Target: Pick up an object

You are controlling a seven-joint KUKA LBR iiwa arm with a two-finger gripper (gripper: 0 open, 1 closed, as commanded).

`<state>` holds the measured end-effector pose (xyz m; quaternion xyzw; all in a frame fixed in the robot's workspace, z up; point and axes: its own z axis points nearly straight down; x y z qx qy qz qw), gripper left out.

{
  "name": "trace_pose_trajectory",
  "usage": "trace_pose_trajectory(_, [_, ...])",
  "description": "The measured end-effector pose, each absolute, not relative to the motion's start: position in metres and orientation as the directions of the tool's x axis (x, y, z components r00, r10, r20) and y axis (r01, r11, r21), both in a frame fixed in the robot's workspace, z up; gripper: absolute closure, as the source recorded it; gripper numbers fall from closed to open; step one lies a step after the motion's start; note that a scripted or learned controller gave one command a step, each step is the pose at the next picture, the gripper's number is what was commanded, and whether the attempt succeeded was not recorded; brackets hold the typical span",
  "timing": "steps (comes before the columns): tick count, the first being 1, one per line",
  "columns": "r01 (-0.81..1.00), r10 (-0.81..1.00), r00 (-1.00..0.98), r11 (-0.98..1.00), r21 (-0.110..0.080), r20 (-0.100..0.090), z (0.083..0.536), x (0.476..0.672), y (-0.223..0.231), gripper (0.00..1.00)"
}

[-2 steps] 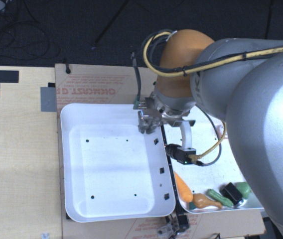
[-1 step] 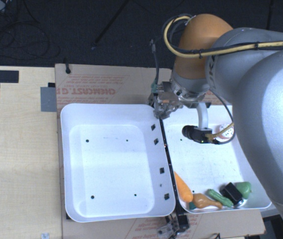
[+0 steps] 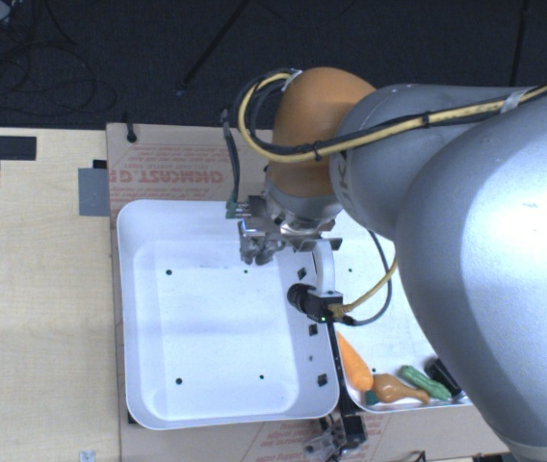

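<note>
Overall: we looked down at a slant on two shallow white bins side by side on a bench, with the grey arm (image 3: pixel 466 219) reaching in from the right
Left bin: the left bin (image 3: pixel 139 258) showed us a bare white floor with a few small dark dots
Right bin: the right bin (image 3: pixel 389 340) was mostly hidden under the arm; near its front edge we saw an orange carrot-shaped piece (image 3: pixel 353 362), a tan piece (image 3: pixel 394 387) and a green piece (image 3: pixel 424 383) lying close together
Gripper: the gripper (image 3: pixel 257 246) hung over the back right part of the left bin, near the wall between the bins
Claw: we could not tell whether it was apart or together, and we saw nothing in it
Progress: we judged the pick not yet done; the objects lay well apart from the gripper, so the reach, grasp and lift were all left
</note>
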<state>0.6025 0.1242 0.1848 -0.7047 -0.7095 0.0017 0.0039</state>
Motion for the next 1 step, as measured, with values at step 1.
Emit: trace_pose_trajectory(1, [1.0,1.0,-0.004,0.004,-0.012,0.0,0.1107,0.5945,0.1834,1.0])
